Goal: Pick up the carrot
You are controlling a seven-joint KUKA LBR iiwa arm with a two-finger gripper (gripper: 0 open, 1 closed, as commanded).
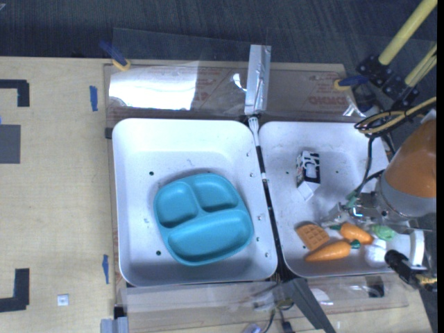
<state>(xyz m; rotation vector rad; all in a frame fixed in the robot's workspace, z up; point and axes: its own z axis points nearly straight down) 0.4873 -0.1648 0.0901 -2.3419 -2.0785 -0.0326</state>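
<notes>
approach step: gripper [355, 212] low in right bin [291, 141], just above carrot [329, 251]; can't tell grip state. next: center on carrot, clamp.

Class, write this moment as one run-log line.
task: pick up carrot | carrot: lying in right bin | gripper: just above it, grasp unclear | left bin: blue plate

Two carrots [329, 250] [356, 234], one cracker [312, 235], one plate [202, 218]

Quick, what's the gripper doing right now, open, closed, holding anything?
Gripper: down in the right bin just above the carrot; open or closed cannot be told, and nothing shows in its grasp.
</notes>
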